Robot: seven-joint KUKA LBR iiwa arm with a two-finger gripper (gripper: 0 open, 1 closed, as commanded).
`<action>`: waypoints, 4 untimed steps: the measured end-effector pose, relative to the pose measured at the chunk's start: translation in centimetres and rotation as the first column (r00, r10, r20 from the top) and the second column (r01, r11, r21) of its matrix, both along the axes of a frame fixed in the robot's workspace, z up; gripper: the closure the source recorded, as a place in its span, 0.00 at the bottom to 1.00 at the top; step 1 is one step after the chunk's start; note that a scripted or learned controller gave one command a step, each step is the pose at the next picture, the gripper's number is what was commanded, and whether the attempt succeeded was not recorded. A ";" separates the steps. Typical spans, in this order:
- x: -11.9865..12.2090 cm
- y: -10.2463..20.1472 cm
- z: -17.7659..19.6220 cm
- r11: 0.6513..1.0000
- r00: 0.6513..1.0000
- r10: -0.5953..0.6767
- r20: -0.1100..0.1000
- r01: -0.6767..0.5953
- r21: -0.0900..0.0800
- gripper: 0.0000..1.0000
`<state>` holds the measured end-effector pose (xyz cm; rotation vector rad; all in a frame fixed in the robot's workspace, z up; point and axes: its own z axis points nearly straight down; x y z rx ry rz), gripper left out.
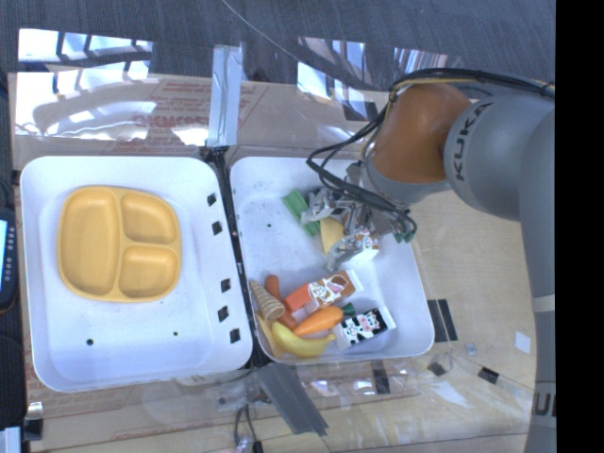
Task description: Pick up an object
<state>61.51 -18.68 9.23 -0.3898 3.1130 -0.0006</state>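
The grey arm (pixel 500 149) reaches in from the right, its gripper (pixel 347 223) pointing down.

The arm's grey body (pixel 510 159) runs off the right edge, while its wrist and cables hide part of the green item (pixel 304 206) beneath.

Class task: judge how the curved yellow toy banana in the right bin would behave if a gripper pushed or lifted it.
The curved yellow toy banana looks smooth and glossy, so probably slippery. It appears to be rigid plastic, likely light. Wedged against the white right bin's near wall beside the orange toy carrot, it would probably pivot rather than roll.
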 end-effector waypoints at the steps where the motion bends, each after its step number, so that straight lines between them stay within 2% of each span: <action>1: -5.9 0.7 0.2 0.999 0.999 0.049 0.013 -0.049 -0.002 0.00; 2: 2.5 2.2 0.1 0.998 0.998 -0.068 -0.003 0.068 0.001 0.00; 3: 1.7 8.9 -0.4 0.987 0.987 -0.159 -0.009 0.160 0.002 0.00; 4: 1.7 9.0 0.3 0.988 0.988 -0.156 -0.011 0.156 0.001 1.00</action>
